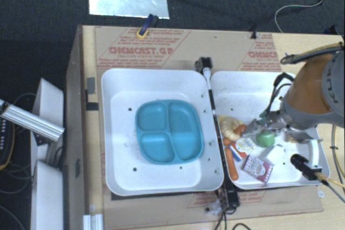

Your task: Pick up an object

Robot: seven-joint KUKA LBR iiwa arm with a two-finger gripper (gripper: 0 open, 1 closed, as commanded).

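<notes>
Hovering over the right white bin [237,83], the end effector [268,127] sat just above the small round green ball [265,139], its opening impossible to tell, so a straight, centred descent seemed wisest.

2 white bins: left bin [116,116], right bin [242,86]. 1 blue 4-compartment plate [168,131] in left bin. Right bin: 1 green ball [265,139], 1 orange carrot-like stick [232,163], 1 pale ring-shaped pastry [229,127], 1 pink-white packet [257,168]. 1 arm w/ gripper [268,127].
</notes>
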